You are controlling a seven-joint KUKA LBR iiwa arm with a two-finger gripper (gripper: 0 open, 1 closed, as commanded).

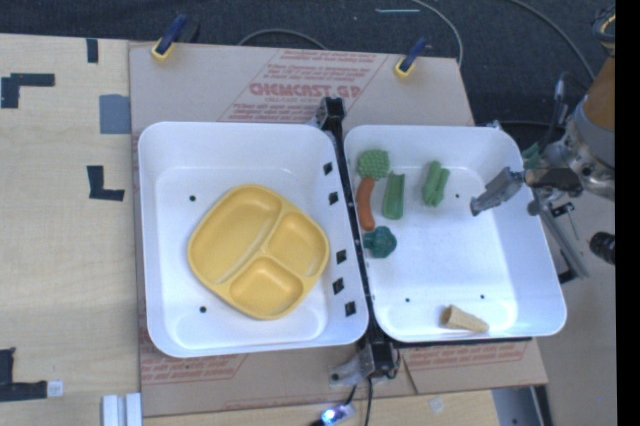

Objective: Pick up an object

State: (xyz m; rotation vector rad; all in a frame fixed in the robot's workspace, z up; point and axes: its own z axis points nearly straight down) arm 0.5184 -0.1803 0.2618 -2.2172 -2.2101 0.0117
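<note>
The right shallow white bin (520, 299) holds several small toy foods. Near its back wall lies a green broccoli-like piece (373, 162), touching the top of a slim orange carrot-shaped stick (366, 202) that runs along the bin's left wall. Just right of the carrot sits a dark green pickle-shaped piece (393, 195), and further right a second ridged green pickle-like piece (435, 183). Below the carrot rests a teal rounded lump (380, 241). Near the front wall lies a tan wedge (465, 319), well apart from the rest.

The gripper (492, 192) hangs over the bin's right side, away from every toy; I cannot tell how its jaws stand.

The left white bin (165, 244) carries a yellow plastic compartment plate (259, 250).
</note>
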